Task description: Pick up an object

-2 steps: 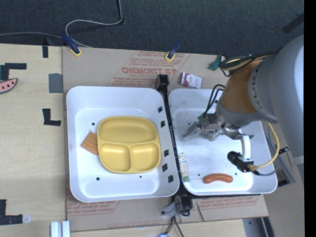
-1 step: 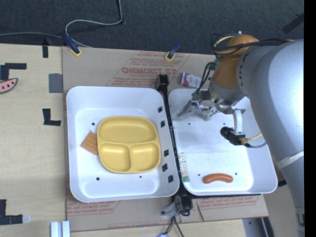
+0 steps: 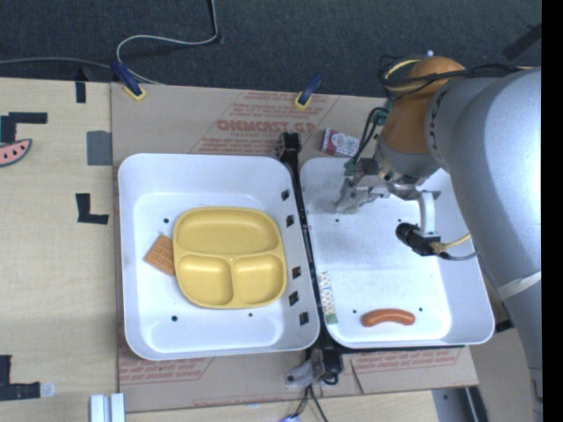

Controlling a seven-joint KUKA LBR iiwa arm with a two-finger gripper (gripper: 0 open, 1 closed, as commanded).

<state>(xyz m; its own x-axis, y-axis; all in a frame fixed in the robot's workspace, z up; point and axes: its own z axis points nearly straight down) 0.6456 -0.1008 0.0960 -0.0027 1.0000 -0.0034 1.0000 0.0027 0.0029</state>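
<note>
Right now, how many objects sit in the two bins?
3. Yellow divided plate and tan cracker beside it in the left bin; sausage in the right bin. The arm may hide more.

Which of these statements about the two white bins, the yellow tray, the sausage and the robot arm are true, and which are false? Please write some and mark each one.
1. The yellow tray lies in the left bin. True.
2. The sausage lies on the yellow tray. False: it lies in the right bin, near its front edge.
3. The gripper is over the right bin. True.
4. The gripper is touching the sausage. False: it is near the bin's far side, well apart from the sausage.
5. A tan cracker-like piece sticks out at the tray's left side. True.
</note>
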